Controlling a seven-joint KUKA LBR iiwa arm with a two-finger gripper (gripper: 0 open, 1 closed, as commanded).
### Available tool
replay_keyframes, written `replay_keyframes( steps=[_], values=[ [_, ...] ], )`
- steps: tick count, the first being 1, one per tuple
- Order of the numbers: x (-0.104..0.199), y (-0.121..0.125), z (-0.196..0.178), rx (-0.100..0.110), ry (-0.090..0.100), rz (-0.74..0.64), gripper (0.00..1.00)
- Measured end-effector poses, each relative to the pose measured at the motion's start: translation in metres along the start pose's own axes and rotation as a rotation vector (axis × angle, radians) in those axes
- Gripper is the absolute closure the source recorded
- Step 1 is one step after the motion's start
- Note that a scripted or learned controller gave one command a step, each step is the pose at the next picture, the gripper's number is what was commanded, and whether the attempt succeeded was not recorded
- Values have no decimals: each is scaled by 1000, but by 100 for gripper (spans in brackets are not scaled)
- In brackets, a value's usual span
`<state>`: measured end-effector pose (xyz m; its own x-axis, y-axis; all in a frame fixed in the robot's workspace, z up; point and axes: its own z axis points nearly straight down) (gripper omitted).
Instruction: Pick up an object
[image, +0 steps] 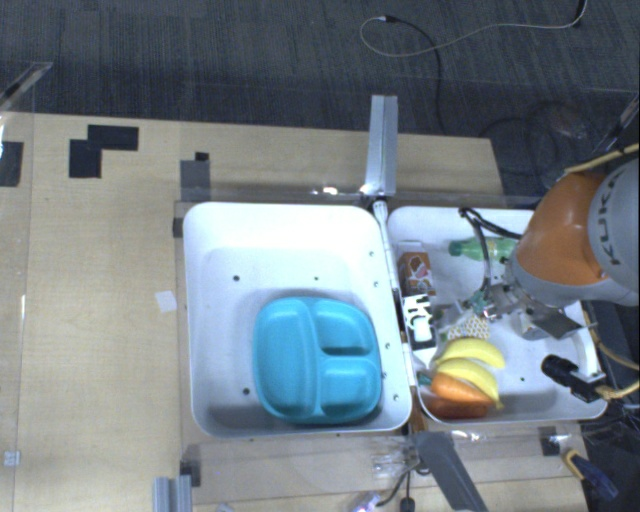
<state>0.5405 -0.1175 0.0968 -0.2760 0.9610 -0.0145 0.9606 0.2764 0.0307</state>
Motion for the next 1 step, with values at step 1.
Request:
replay_keyframes(
  steps=[1],
  values=[
    [-3,-44,-1,-2,1,167,0]
  ],
)
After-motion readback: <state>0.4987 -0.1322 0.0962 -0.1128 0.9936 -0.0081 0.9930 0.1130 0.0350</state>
